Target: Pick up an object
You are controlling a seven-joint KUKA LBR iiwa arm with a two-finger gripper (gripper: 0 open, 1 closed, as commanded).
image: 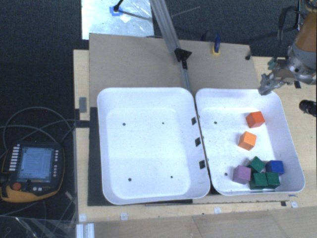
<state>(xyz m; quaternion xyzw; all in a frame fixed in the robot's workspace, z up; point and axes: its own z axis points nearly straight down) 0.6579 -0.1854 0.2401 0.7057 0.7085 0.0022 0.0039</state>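
The right bin (pixel 218 103) holds several small blocks. An orange-red block (pixel 255 119) lies near its back right, with a lighter orange block (pixel 247 140) just in front of it. At the front right corner a purple block (pixel 241 174), green blocks (pixel 258 172) and a blue block (pixel 275 167) are bunched together. My gripper (pixel 266 87) hangs above the bin's far right corner, behind and to the right of the orange-red block, well clear of every block. Nothing is seen between its fingers.
The left bin (pixel 114 103) stands beside the right one, joined along a divider with black clips (pixel 197 141). A slanted metal pole (pixel 166 21) crosses the bench's back. A teach pendant (pixel 32 170) with cables lies on the floor at left.
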